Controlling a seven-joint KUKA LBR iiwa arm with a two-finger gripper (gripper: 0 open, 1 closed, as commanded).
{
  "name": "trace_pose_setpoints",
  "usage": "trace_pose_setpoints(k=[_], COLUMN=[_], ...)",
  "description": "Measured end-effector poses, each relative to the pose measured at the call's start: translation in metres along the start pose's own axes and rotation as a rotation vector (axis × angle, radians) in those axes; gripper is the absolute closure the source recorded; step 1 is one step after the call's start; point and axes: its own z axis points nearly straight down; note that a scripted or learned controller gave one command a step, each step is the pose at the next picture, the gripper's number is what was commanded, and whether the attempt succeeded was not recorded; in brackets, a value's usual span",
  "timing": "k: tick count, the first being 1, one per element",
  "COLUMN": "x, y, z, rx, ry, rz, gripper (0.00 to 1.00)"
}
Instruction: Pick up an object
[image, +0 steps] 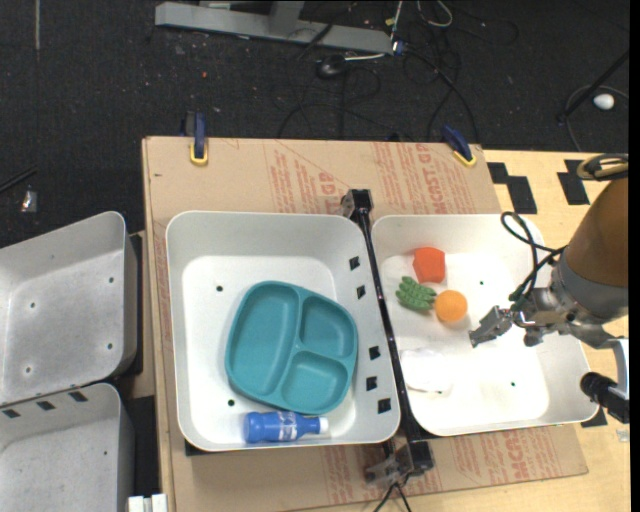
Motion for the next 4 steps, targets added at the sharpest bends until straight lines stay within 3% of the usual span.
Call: trace_pose_setpoints(k=[1,2,3,4], x=[0.001,0.002,0.002,-0.003], y=[0.006,0.006,0.007,0.011], z=[0.061,0.084,0.073,0.011], rx=[-0.001,-0.004,-0.006,-0.012], ry=[0.000,-0.001,-0.002,-0.004], rz=[0.000,0.000,0.001,-0.003], gripper=[0.00,0.00,1.00,1.00])
